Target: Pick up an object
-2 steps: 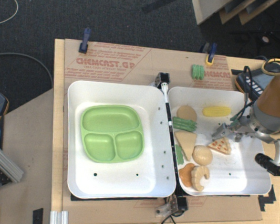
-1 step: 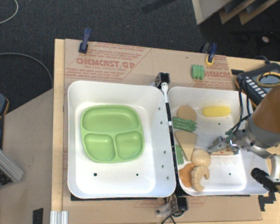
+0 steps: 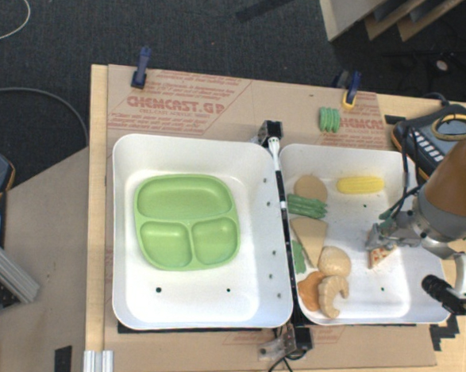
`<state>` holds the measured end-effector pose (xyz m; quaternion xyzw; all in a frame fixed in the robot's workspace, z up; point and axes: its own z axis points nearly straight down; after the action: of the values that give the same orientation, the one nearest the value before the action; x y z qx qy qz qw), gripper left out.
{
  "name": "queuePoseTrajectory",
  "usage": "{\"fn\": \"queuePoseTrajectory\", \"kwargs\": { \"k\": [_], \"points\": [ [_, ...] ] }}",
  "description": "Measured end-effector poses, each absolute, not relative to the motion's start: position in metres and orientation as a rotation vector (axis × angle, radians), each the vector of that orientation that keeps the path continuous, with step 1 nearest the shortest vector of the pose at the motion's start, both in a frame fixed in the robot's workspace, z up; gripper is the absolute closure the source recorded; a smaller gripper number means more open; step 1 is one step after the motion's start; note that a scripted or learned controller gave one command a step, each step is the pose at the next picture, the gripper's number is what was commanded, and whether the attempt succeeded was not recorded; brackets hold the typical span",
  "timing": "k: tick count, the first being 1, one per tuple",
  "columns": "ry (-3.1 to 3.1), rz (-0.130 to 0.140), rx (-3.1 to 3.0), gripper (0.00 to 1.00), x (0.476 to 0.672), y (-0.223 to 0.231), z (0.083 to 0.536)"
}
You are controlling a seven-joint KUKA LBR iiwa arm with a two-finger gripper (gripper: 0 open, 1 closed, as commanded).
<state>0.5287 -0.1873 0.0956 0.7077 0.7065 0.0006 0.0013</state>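
Camera view looks down on a cardboard-covered bench (image 3: 223,93) bearing two white bins side by side. At the near edge of the right bin (image 3: 391,308) lie a pale croissant (image 3: 333,295) on an orange slice (image 3: 312,288), with a round bread roll (image 3: 333,261) touching them just behind. Further in, a tan wedge (image 3: 311,236) lies along the bin's left wall, with a green bean pod (image 3: 305,206) across its far end and a beige round piece (image 3: 310,186) beyond that. A yellow corn cob (image 3: 360,184) lies near the far edge. Toward the right edge, a small pizza slice (image 3: 380,256) lies on the bin floor, and the gripper (image 3: 384,238) sits right over it; whether it is released or clenched cannot be told from this angle. The left bin (image 3: 131,166) holds a green divided plate (image 3: 186,221) set toward its far left. Beyond the bins, a small green ridged piece (image 3: 329,119) rests on the cardboard near the far edge.
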Motion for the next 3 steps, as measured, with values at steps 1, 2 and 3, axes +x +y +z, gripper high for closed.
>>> {"fn": "queuePoseTrajectory", "kwargs": {
  "k": [1, 2, 3],
  "points": [
    [2.223, 0.008, 2.211, 1.00, 0.573, -0.153, 0.143],
    [2.230, 0.005, 2.218, 1.00, 0.515, -0.087, 0.191],
    [2.213, -0.004, 2.230, 1.00, 0.477, -0.154, 0.205]
  ]
}}
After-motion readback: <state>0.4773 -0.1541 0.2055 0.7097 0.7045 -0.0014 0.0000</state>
